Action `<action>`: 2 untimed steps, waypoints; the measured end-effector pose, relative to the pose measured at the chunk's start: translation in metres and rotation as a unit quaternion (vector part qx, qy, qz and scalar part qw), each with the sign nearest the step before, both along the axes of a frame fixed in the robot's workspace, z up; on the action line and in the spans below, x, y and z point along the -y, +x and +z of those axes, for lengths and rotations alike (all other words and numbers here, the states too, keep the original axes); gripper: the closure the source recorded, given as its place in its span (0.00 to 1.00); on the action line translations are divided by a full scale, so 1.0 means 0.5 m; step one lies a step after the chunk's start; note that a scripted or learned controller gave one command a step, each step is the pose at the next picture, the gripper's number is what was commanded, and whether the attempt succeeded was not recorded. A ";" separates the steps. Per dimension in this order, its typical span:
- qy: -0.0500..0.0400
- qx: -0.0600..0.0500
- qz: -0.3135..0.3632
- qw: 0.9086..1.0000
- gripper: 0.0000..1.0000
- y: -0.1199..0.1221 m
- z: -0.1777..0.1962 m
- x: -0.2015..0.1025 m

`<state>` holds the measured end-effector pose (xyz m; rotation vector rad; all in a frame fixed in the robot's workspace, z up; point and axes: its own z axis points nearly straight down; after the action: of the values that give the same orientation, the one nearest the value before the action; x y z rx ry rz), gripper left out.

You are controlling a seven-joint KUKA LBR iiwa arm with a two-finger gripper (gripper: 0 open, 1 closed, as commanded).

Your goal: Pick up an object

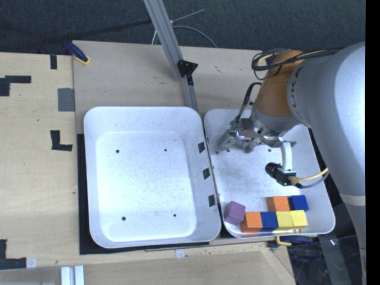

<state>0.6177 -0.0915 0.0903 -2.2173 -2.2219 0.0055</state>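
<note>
White plastic, two shallow bins side by side on a pale wooden bench (35, 159). The left bin (95, 177) is the bigger one from where the camera looks down, with a speckled floor. The right bin (317, 159) carries everything of interest.

Down along its near edge sits a tight cluster of small blocks: a purple block (235, 211) tilted a little at the left end, next to it an orange block (253, 219), then a blue block (269, 219), and two yellow blocks (292, 219). Behind those stand a second orange block (278, 204) and a second blue block (298, 202). All seem to touch their neighbours, and the row lies close against the bin's near wall.

The grey arm (350, 123) comes in from the right and covers that bin's far right part, the orange band (274, 94) above the wrist. The gripper (239, 136) hangs over the far half of the right bin, well apart from the blocks, close to the wall shared with the left bin. Nothing sits between its fingers; whether they are spread or pressed together I cannot tell from this angle. A black fitting with a yellow cable (285, 174) hangs beneath the wrist, between the gripper and the blocks.

A slanted metal rail (163, 25) crosses the bench behind the bins, and black tape marks (57, 140) dot the wood to the left. The middle floor of the right bin lies open.
</note>
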 end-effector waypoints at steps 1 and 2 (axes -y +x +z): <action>0.001 0.002 0.000 1.000 0.00 0.039 0.003 -0.006; 0.002 0.005 0.001 1.000 0.00 -0.046 0.213 -0.084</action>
<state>0.5945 -0.0496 0.1968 -2.2179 -2.2282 -0.0089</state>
